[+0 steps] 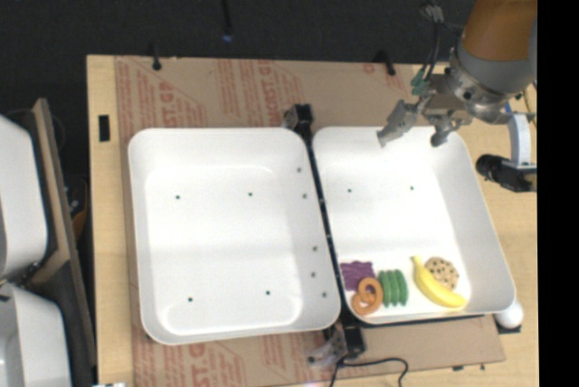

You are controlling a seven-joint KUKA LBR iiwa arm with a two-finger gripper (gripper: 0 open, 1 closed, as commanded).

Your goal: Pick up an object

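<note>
the hand (418, 125) hangs released, holding nothing, over the far edge of the right bin (470, 195), so it should travel to the near edge, centre over the banana (432, 287), then descend straight.

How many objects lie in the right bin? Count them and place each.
5, all along the right bin's near edge: purple piece, orange ring, green piece, banana, cookie. Overlap may hide more.

Soft, slightly blurry picture; bright white bins (217, 150) glare against dark surroundings.
</note>
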